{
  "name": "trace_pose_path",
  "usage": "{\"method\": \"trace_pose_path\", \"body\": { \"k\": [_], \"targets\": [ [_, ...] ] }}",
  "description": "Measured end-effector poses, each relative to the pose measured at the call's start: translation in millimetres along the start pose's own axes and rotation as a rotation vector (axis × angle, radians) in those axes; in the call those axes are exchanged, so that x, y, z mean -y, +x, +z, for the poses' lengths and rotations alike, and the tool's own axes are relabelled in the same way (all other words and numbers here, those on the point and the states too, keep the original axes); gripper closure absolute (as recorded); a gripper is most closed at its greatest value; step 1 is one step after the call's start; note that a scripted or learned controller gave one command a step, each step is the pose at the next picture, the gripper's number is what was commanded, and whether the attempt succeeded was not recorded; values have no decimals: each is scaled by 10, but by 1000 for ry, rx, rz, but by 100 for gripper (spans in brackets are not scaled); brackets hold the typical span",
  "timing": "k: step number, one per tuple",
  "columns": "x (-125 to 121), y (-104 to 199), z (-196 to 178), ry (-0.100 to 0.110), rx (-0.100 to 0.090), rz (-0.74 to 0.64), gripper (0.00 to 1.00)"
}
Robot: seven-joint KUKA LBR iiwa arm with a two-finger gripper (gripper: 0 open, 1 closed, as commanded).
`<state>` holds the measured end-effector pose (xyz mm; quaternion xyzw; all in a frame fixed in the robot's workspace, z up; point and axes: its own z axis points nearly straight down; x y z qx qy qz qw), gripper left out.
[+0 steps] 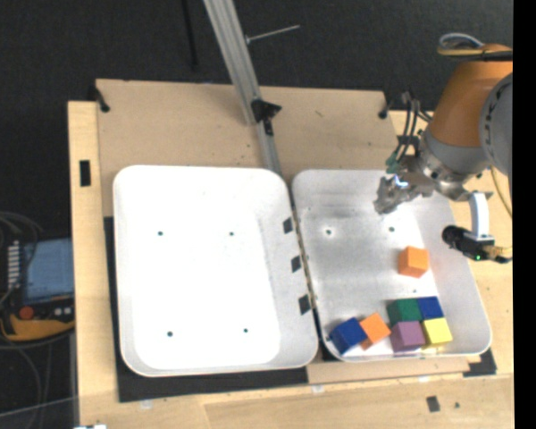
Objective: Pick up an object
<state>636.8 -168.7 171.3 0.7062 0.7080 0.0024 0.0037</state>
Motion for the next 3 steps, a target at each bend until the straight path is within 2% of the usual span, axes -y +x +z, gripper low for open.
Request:
{"method": "trace_pose_path", "body": {
  "k": [1,3],
  "targets": [
    [-19,-16,-454,1,0,-1,100],
    [-4,1113,-370,9,-3,-4,100]
  ]
}}
